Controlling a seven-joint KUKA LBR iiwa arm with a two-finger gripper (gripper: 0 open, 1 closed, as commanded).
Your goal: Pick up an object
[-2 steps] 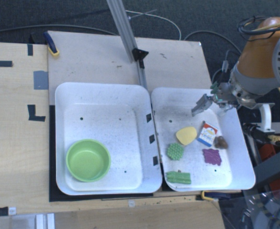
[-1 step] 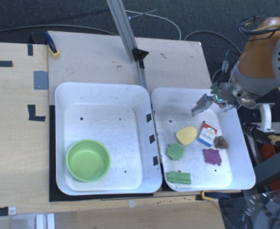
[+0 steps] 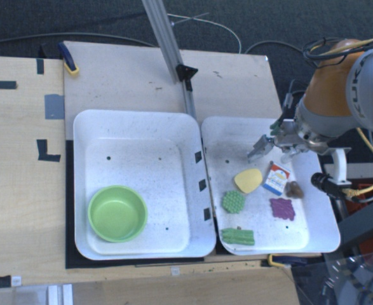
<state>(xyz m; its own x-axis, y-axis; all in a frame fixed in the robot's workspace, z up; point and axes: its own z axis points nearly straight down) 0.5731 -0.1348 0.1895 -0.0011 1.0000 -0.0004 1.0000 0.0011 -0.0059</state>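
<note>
Step in hand: we judge that we are on the approach, with nothing lifted yet; the gripper (image 3: 267,146) sits over the upper part of the right bin (image 3: 313,237), right of the frame's centre.
Jaws: they look spread apart, with nothing between them; the near finger slants down toward the left.
Nearest target: the yellow piece (image 3: 248,180) lies just below and left of the gripper, on the bin floor, apart from the jaws.
Its axis: it reads as a rounded wedge, long axis running lower left to upper right, the narrower end toward the lower left.
Neighbours: a small box (image 3: 276,178) lies just beside it on the right, a brown lump (image 3: 294,189) beyond that, a purple piece (image 3: 282,208) below, a round green piece (image 3: 234,201) lower left, and a green bar (image 3: 237,236) near the bottom rim.
How to do it well: we would set the jaws across the wedge's short width, come straight down, and keep clear of the box.
Left bin (image 3: 135,122): it holds a green bowl (image 3: 117,213) in its lower left corner, well apart.
</note>
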